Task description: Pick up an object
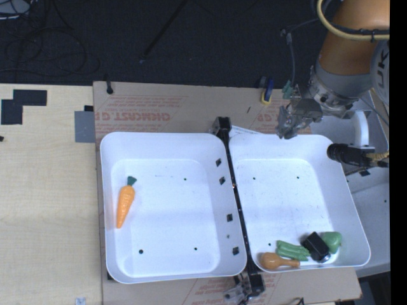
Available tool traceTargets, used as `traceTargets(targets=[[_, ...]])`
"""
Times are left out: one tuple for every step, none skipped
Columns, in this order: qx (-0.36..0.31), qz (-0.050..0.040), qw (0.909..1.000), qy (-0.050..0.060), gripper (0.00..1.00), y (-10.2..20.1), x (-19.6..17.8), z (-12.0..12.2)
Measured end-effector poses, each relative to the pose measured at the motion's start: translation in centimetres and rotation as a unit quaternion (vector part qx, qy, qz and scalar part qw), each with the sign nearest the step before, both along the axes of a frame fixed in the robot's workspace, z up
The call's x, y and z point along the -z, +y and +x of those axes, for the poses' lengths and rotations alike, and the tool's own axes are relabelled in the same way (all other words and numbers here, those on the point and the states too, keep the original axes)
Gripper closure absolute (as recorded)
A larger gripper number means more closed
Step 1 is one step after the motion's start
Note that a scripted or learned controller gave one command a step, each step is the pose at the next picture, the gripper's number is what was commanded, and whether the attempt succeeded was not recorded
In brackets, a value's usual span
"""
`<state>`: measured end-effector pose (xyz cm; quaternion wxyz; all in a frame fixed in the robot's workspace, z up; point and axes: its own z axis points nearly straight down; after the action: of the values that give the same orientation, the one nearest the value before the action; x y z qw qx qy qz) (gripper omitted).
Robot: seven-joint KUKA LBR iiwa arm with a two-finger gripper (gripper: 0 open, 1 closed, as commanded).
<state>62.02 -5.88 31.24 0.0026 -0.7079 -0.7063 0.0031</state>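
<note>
My arm comes in from upper right, orange band up top, wrist angled down-left; my gripper [289, 129] hangs low, pointing downward, nothing between fingers.

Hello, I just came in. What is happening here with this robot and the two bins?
The arm reaches in from the right, and its gripper hangs above the far edge of the right bin, with nothing seen in it. No object is picked up yet. A carrot lies in the left bin. Some small objects, green, black and tan, sit in the right bin's near corner.
</note>
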Motion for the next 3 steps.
traceTargets(targets=[[0.001,0.0,1.0,-0.001,1.0,-4.1,1.7,-3.5],[-0.006,0.0019,1.0,-0.005,1.0,5.9,-2.5,-3.8],[-0.005,0.001,1.0,-0.005,1.0,14.3,-5.6,-2.8]])
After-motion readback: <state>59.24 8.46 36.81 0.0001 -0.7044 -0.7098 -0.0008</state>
